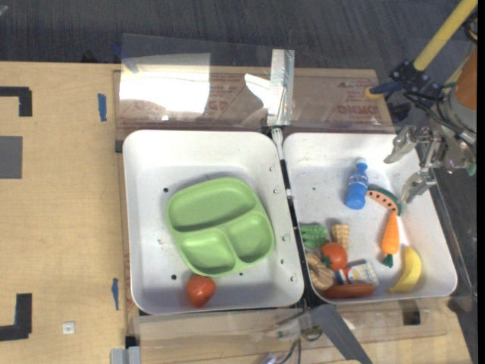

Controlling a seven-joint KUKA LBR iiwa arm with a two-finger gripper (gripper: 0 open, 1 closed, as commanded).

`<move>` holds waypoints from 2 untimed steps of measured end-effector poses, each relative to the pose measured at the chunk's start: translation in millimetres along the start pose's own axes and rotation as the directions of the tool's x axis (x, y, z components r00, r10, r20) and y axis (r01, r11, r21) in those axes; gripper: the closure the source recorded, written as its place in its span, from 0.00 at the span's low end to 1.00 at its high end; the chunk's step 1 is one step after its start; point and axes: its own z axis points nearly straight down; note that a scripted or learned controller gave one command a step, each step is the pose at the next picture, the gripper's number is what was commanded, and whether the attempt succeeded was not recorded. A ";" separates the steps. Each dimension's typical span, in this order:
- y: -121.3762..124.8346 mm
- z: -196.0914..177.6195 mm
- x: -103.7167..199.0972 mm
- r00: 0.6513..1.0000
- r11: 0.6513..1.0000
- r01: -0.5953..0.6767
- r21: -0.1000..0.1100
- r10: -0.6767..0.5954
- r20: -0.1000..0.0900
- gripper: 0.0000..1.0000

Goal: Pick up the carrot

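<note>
At five o'clock from the claw (pixel 415 171), near it, the carrot (pixel 390 235) lies in the right bin (pixel 447 268), long axis twelve-to-six; claw released, holding nothing

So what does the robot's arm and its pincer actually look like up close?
The pincer is bare silvery metal, with thin fingers on a boxy metal mount. Dark cables and a blue fitting sit behind it, an orange band shows on the arm above, and a yellow rod slants away toward the upper right.
</note>
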 end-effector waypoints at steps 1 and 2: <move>-1.5 93.9 -1.6 0.987 0.987 0.161 0.003 -0.161 0.009 0.00; -9.4 122.8 72.2 0.985 0.986 0.170 0.002 -0.170 0.006 0.00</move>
